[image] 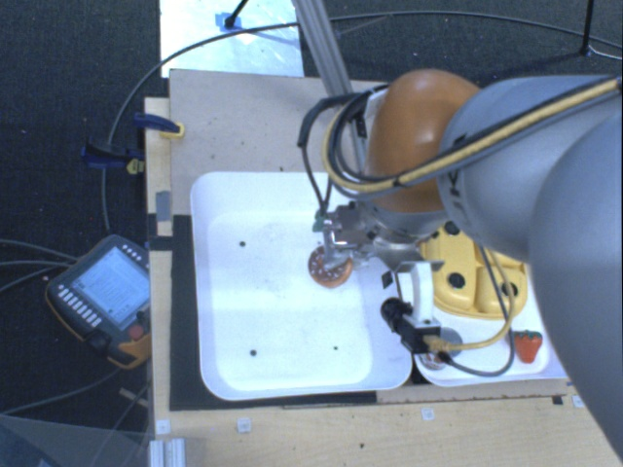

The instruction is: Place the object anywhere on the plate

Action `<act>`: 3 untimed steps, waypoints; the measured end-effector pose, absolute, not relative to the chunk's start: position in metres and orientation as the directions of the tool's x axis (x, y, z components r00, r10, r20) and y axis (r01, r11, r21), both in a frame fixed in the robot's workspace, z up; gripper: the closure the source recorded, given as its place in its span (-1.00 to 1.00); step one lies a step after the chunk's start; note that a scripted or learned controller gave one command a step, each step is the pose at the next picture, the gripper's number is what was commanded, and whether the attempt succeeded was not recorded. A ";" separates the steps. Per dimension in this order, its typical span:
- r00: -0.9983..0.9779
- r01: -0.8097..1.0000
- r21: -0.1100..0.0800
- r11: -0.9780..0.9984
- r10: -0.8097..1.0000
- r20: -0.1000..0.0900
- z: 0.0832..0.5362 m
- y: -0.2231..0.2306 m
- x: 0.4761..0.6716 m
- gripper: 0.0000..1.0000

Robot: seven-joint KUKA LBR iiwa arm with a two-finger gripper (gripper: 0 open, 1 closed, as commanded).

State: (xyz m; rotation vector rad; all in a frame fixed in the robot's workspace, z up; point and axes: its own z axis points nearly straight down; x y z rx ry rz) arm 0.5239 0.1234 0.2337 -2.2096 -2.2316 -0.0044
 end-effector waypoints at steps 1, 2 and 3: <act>-0.009 1.000 -0.002 0.009 1.000 0.002 0.216 0.172 0.518 1.00; -0.007 1.000 0.001 0.007 1.000 0.002 0.218 0.189 0.523 1.00; -0.006 1.000 0.001 0.006 1.000 0.001 0.218 0.188 0.522 -1.00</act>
